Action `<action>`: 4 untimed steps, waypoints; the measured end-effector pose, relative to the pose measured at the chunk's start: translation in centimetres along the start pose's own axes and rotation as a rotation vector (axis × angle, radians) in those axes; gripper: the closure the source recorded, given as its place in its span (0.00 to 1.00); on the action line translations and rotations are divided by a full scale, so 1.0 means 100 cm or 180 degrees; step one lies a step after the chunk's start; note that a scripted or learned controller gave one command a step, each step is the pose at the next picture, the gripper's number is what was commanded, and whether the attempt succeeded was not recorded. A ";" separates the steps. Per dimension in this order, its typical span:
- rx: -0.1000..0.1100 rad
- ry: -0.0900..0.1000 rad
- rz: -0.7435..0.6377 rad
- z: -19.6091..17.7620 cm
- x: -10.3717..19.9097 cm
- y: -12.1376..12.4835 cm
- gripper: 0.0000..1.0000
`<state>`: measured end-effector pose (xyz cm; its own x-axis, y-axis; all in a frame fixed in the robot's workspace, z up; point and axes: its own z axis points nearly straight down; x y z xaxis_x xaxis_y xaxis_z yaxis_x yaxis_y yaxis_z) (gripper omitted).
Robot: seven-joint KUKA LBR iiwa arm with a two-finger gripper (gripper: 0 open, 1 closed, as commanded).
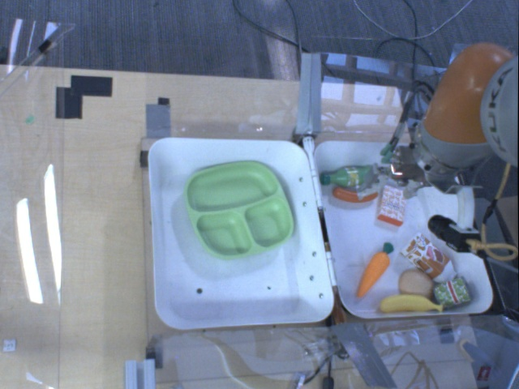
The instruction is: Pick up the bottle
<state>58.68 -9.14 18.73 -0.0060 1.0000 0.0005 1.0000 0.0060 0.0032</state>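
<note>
Grey arm [478, 96] entering from the right (orange band above wrist), gripper [399, 167] lowered

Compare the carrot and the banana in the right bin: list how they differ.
The carrot is orange with a green top; the banana is plain yellow. The carrot lies at a slant, its green end pointing up toward the bin's middle, while the banana lies nearly level along the bin's near edge. The carrot tapers straight to a point; the banana curves gently. Both lie flat in the right bin, close together.
</note>
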 end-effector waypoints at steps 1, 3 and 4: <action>-0.0005 0.0000 -0.0341 0.002 0.036 0.082 0.00; -0.0069 -0.0005 -0.0542 0.084 0.003 0.090 0.00; -0.0095 -0.0041 -0.0549 0.074 0.000 0.091 1.00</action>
<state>67.85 -9.05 11.38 -0.1771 0.9841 -0.0155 0.9836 0.1775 0.0318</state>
